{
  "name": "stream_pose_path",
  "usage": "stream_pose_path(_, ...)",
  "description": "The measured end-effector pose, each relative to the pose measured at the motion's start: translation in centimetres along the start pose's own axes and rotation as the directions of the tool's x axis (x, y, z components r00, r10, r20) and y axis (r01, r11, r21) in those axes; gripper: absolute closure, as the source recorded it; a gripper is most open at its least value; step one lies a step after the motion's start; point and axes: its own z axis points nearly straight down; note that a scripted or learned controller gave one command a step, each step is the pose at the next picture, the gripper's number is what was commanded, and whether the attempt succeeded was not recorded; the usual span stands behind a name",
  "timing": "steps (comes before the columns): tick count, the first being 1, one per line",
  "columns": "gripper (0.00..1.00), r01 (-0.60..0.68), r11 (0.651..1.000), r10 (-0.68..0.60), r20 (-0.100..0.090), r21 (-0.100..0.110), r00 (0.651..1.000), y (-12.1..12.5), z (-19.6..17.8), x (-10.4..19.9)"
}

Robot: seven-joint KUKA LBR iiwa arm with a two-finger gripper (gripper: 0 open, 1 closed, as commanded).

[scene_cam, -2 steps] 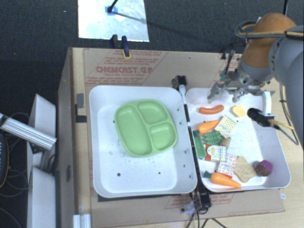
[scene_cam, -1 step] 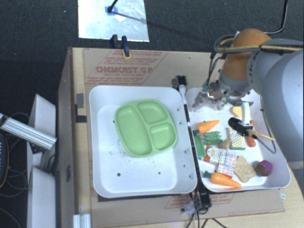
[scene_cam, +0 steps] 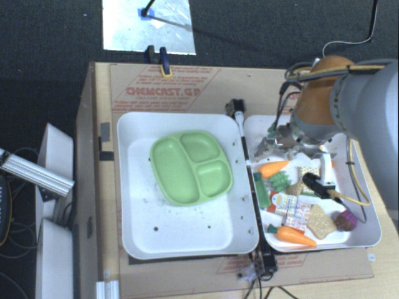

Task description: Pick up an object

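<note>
My gripper [scene_cam: 267, 148] hangs low over the far left part of the right bin [scene_cam: 374, 232], on the grey arm with the orange band [scene_cam: 318, 101]. Just below it lies an orange toy carrot [scene_cam: 273, 167], close to the fingertips, and I cannot see a thing held. Beside the carrot sits a green leafy toy [scene_cam: 280, 181]. Nearer the front are a colourful printed packet [scene_cam: 293, 207], a tan cracker-like piece [scene_cam: 320, 222], a second carrot [scene_cam: 295, 235] and a purple toy [scene_cam: 346, 219].
The left bin [scene_cam: 134, 229] holds a light green divided plate [scene_cam: 191, 167]. A thin divider [scene_cam: 251, 185] runs between the two bins. The arm covers the back of the right bin. Cardboard [scene_cam: 168, 86] lies behind the bins.
</note>
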Motion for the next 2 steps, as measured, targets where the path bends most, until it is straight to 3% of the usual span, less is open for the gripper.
stream_pose_path(1,0.0,0.003,1.0,-0.003,0.0,-0.002,1.0,4.4,0.0,0.0)
stream_pose_path(2,0.0,0.0,1.0,0.0,0.0,0.0,1.0,-0.5,0.0,0.0)
